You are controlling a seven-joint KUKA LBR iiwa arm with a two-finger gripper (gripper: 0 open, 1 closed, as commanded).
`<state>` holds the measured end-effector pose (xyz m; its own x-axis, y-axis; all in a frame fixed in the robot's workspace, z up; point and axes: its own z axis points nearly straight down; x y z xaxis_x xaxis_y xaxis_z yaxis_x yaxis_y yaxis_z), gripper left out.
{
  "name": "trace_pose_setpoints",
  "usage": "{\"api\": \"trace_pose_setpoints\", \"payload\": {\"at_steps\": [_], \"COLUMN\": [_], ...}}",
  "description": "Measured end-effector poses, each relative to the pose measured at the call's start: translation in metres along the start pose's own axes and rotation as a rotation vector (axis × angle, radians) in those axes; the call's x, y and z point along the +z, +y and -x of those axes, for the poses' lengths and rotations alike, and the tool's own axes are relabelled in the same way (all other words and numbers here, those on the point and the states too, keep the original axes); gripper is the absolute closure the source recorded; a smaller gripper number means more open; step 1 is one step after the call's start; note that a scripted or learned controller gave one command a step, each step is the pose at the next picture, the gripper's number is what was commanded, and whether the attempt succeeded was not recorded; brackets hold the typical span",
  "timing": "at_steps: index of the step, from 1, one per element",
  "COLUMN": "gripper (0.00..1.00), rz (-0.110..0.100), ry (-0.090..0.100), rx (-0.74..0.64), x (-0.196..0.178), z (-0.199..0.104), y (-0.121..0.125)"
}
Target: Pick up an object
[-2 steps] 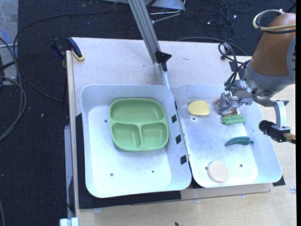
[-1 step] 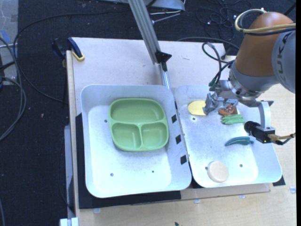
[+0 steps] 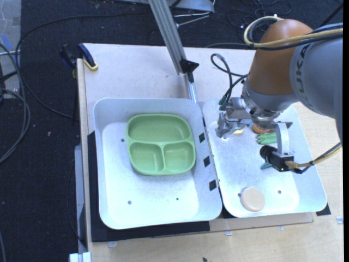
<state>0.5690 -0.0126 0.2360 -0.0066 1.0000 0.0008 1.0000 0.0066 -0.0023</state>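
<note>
Open floor around cream disc (image 3: 252, 198)

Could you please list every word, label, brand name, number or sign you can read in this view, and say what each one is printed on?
"KU": dark letters, cut off and blurred, on the grey arm casing beside its orange band; the rest cannot be read.
Green three-compartment plastic tray in the left white bin: no markings.
Round beige object in the right white bin: no text.

A robotics lab is showing here: loose cables (image 3: 32, 100) are trailing over dark flooring beyond the table (image 3: 136, 72), far from the hand (image 3: 226, 125).
</note>
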Motion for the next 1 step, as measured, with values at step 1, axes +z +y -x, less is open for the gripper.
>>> {"api": "trace_pose_setpoints", "payload": {"at_steps": [1], "gripper": [1.00], "rz": [0.003], "ry": [-0.001], "rx": [0.001], "x": [-0.0018], "z": [-0.0457], "y": [0.0035]}}
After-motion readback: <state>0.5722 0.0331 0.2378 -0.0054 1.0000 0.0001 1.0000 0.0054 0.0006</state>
